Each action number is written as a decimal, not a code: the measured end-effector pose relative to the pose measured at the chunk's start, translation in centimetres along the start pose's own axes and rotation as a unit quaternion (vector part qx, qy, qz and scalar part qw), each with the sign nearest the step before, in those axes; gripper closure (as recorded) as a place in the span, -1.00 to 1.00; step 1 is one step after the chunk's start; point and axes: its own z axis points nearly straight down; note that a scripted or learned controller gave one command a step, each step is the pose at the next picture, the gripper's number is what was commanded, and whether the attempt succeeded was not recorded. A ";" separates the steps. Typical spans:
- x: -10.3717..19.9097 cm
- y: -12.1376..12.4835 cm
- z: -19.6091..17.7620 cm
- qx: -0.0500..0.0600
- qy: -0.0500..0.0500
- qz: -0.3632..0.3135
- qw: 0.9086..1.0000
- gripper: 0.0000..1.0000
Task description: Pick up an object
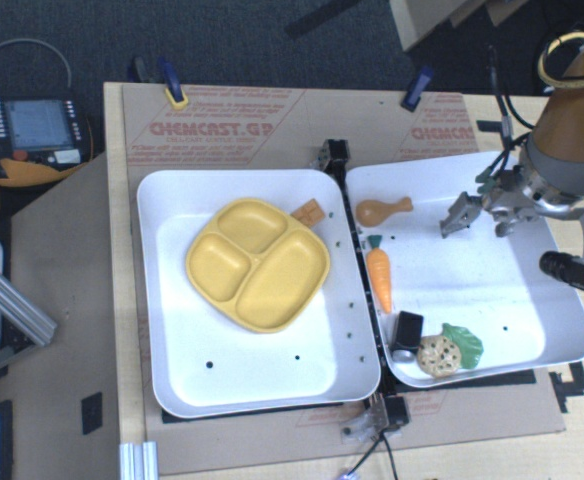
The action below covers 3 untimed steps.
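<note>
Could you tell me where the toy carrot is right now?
The toy carrot lies in the right bin, along its left wall, between the brown drumstick and the black block.

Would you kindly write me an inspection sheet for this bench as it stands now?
Surface: cardboard-covered bench bearing left bin and right bin.
Job's things: right bin holds a carrot, brown drumstick, black block, cookie, green leafy piece.
Clutter: yellow divided plate in left bin, small orange-brown piece at its edge.
End effector: open, above right bin, holding nothing.
Cables: black ones near arm.
Surroundings: pendant at left, blue clamps.
</note>
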 end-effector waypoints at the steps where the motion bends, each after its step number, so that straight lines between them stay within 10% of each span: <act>1: 0.2 0.7 6.0 0.003 0.001 0.000 1.000 -1.00; 2: 0.0 0.9 9.8 -0.003 -0.002 0.001 1.000 -1.00; 3: 0.1 1.3 8.3 -0.009 -0.001 0.000 1.000 1.00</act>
